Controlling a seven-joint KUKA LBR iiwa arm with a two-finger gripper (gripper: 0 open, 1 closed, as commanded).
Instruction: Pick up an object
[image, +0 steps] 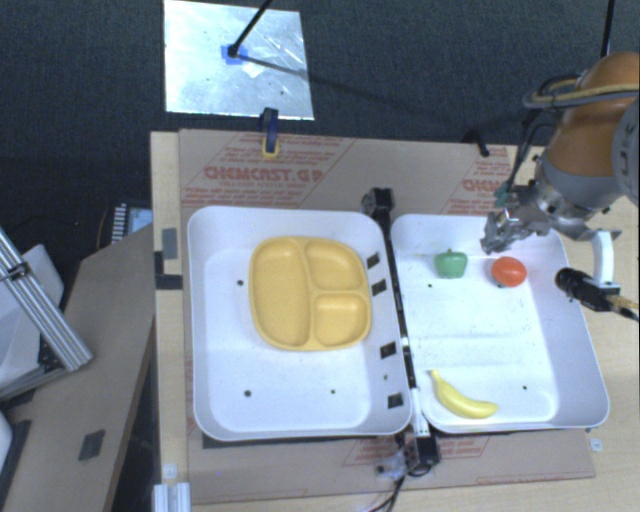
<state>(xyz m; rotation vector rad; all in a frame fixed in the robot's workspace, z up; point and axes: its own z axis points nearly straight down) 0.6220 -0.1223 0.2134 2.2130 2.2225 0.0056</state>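
Reaching in from the right, the grey arm (590, 140) with its orange band carries the end effector (497, 238) low over the far edge of the right bin (570, 350), just beyond the two small round items there. Its fingertips are dark and blurred against the bin rim, so I cannot tell whether they are spread or closed, and nothing can be seen between them. A green toy pepper or apple (452, 263), most likely, lies just in front of and to the left of the end effector, apart from it. A red-orange toy tomato (509, 271) sits close beside the green piece, to its right, and almost directly below the fingertips, though whether they touch it is unclear at this slant. A yellow toy banana (461, 397) rests near the front left corner of the same bin, well apart from the other two. The left bin (215, 400) holds a yellow divided plate (309, 292) with three compartments, lying flat near the bin's middle. Both bins stand side by side on a cardboard sheet (300, 170) printed with red lettering that covers the worktop (160, 190), and a row of black clips (388, 350) runs along the seam between them.
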